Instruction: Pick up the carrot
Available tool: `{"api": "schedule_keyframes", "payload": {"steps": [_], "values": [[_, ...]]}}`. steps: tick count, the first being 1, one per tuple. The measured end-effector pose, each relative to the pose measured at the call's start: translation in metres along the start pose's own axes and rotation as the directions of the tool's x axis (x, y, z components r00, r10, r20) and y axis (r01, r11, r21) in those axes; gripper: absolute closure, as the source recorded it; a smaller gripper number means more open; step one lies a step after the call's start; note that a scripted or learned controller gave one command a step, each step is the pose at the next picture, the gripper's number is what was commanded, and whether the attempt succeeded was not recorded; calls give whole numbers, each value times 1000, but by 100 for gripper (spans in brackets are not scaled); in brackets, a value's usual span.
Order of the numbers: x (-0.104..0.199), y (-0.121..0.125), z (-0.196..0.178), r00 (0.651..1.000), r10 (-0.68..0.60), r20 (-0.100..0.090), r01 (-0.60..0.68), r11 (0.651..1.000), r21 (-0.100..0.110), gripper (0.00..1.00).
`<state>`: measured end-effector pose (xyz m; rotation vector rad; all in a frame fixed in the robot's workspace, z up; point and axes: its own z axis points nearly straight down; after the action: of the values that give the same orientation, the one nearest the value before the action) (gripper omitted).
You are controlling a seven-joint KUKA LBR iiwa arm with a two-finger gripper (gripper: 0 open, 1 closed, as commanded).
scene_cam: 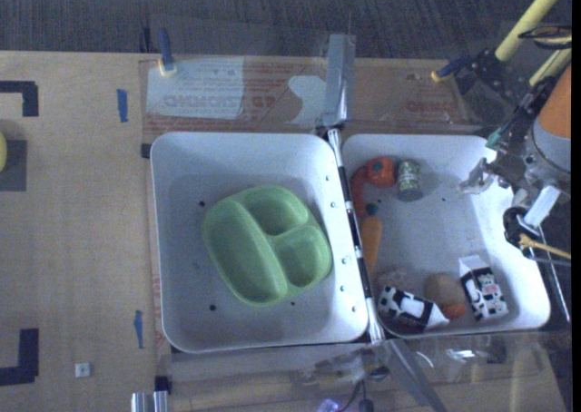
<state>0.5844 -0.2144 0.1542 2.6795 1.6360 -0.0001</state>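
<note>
The carrot (370,240) is a short orange piece with a small green top. It lies lengthwise against the left wall of the right bin (454,220), about midway along that wall. My gripper (481,178) hangs over the right side of the same bin, well to the right of the carrot and slightly farther back. Nothing is visibly held in it. The grey arm with its orange band (554,120) enters from the right edge.
The left bin (172,247) holds a green divided plate (266,243). In the right bin are a red and orange vegetable (374,174), a small can (409,179), two cow-print cartons (410,308) (481,292) and a brownish lump (443,288).
</note>
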Motion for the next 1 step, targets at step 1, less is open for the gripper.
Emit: {"api": "schedule_keyframes", "payload": {"steps": [1], "values": [[38,-57,68,940,341,-1,-341,940,1,0]]}}
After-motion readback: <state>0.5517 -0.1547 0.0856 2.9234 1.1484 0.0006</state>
